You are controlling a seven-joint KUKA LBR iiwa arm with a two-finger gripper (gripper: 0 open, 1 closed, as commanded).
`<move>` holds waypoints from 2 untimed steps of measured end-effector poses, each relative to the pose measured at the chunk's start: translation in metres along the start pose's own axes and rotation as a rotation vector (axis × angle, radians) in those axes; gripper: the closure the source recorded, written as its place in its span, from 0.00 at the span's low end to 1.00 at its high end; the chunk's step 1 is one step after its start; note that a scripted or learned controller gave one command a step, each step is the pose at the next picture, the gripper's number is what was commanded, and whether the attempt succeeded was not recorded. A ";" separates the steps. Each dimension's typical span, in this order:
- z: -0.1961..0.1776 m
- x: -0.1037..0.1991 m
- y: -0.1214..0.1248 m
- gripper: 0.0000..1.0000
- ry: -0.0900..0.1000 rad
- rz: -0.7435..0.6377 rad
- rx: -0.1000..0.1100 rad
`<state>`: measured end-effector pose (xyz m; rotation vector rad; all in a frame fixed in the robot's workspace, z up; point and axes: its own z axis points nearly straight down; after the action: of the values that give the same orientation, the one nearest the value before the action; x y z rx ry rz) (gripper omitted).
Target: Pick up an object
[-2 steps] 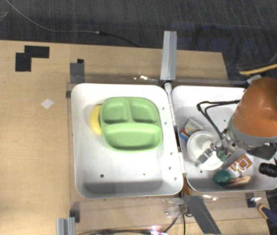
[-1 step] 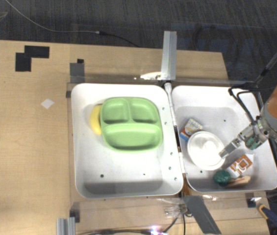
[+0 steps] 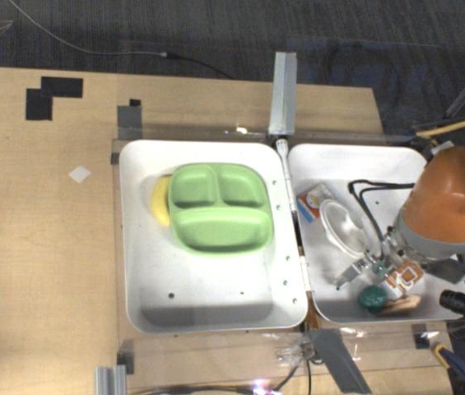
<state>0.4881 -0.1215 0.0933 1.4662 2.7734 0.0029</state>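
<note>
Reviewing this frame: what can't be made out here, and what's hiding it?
- Gripper, camera view: too small and cluttered to tell whether anything sits between its parts.
- Yellow object, left bin: mostly covered by the green divided plate, so its identity is unclear.
- Small items by the teal object, right bin: partly under the arm, too small to identify.
- Clear item, right bin: transparent, outline vague.
</note>
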 end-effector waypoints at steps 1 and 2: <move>0.004 0.022 0.018 0.00 -0.008 -0.049 -0.006; 0.004 0.024 0.020 0.00 -0.007 0.062 -0.010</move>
<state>0.4916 -0.0905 0.0893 1.5463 2.7174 0.0118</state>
